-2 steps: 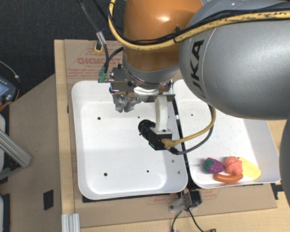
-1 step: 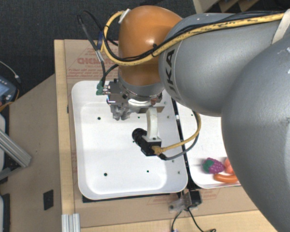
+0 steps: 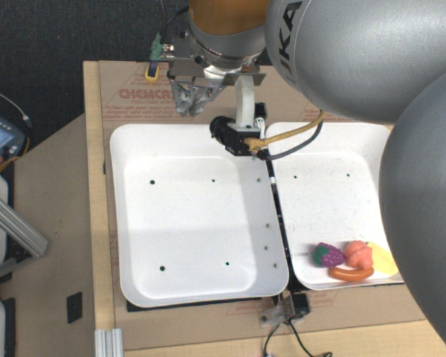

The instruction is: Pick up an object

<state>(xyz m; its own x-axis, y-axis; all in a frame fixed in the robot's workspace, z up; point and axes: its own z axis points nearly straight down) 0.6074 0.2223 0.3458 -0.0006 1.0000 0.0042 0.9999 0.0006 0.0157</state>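
Observation:
Several small toy foods lie bunched in the near corner of the right bin (image 3: 334,192): a purple bunch of grapes (image 3: 328,255), a pink-orange piece (image 3: 359,253), a yellow piece (image 3: 385,263) and an orange-red sausage shape (image 3: 351,274). My gripper (image 3: 192,100) hangs below the orange wrist band, over the cardboard just beyond the far edge of the left bin (image 3: 120,199). It is far from the toys, up and to the left of them. The grey arm hides the right bin's right side.
A black fitting with a tan cable (image 3: 234,136) sits at the far end of the divider between the bins. Brown cardboard (image 3: 104,110) borders the bins. Grey equipment (image 3: 7,214) stands off the bench at the left.

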